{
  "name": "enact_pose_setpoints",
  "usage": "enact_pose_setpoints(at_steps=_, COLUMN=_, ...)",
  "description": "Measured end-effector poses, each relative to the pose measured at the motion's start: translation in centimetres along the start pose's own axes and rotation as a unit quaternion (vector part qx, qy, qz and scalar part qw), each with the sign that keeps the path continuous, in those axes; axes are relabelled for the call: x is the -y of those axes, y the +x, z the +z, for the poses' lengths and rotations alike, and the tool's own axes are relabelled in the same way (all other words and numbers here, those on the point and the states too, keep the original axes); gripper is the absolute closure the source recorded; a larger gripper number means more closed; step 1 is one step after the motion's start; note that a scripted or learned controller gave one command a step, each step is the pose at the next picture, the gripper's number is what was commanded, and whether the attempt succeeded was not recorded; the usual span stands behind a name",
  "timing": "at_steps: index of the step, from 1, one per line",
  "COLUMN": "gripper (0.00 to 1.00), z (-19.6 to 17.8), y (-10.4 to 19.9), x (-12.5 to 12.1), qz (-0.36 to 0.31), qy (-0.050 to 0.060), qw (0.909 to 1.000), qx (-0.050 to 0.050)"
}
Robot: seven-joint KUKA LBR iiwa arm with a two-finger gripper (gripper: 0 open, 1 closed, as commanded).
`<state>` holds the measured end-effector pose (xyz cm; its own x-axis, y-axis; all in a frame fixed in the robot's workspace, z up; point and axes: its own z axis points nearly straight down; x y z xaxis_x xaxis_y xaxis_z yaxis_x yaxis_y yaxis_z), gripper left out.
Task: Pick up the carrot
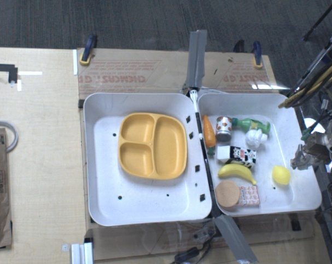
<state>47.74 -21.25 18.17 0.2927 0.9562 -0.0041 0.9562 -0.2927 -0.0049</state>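
- The jaws [299,163] are hovering at the far right edge of the right bin [303,199], low on the arm [320,142] reaching in from the right; whether they are spread or pressed together cannot be told at this size and angle.
- Nothing is showing between the jaws.
- A lemon [281,175] is lying just beside the jaws, to their left, inside the right bin.
- A banana [236,171] is lying near the bin's middle, with a small black-and-white carton [242,155] just above it.
- A round brown disc [228,194] is sitting at the bin's lower left, touching a patterned packet [249,196].
- A can [224,127] is standing near the upper left, with a green and white vegetable [253,130] to its right.
- The carrot [209,131] is lying lengthwise against the left wall of the right bin, just left of the can and well apart from the jaws.
- The left bin [100,197] is holding a yellow divided plate [153,146].
- Both bins are resting side by side on the table [34,147].
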Motion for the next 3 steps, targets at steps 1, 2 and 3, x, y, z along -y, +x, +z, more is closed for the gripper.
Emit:
enact_pose_setpoints(at_steps=1, gripper=0.0, z=0.0, y=0.0, x=0.0, qz=0.0, qy=0.0, qw=1.0, qx=0.0)
enact_pose_setpoints(at_steps=2, gripper=0.0, z=0.8, y=0.8, x=0.1, qz=0.03, qy=-0.001, qw=0.9995, qx=-0.002)
enact_pose_setpoints(at_steps=3, gripper=0.0, z=9.0, y=0.8, x=-0.1, qz=0.007, qy=0.0, qw=0.9999, qx=-0.008)
